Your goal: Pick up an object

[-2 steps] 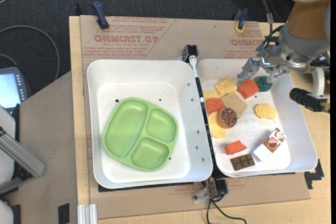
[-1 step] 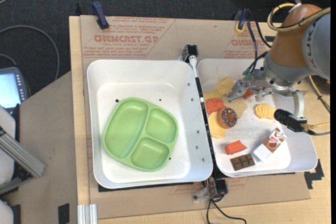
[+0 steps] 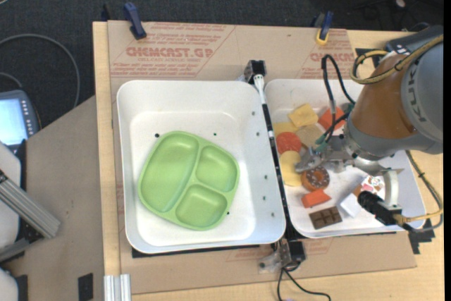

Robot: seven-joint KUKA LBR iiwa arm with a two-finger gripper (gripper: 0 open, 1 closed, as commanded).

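Round brown piece is the probable target of the pick. It lies in the right bin, in that bin's left half. The hand is directly over it, either touching it or just above it; the camera view does not settle which.

Camera view, surroundings:
- The piece sits in a crowded cluster. A pale yellow oval lies just beside it on the view's left. An orange wedge lies at its near edge, touching or nearly so.
- A red disc and a beige block lie beyond the hand.
- A brown slab and a white block lie near the front rim.
- The left bin carries a green divided plate.
- Both bins stand on the desk.

Camera view, hand:
- The arm reaches in from the right and covers part of the right bin.
- Whether the hand is wide or narrow cannot be told. Nothing is visibly held.

Recommended procedure for the step in hand (a judgement):
1. Centre the hand on the round brown piece alone, so that the oval and the wedge stay outside the grasp.
2. Descend vertically. A slanted approach is likely to push the neighbours and shift the target.
3. Close across the widest part of the piece. A rounded edge may slip out if gripped off-centre.
4. Lift straight up and confirm that the piece has left the bin floor before moving sideways
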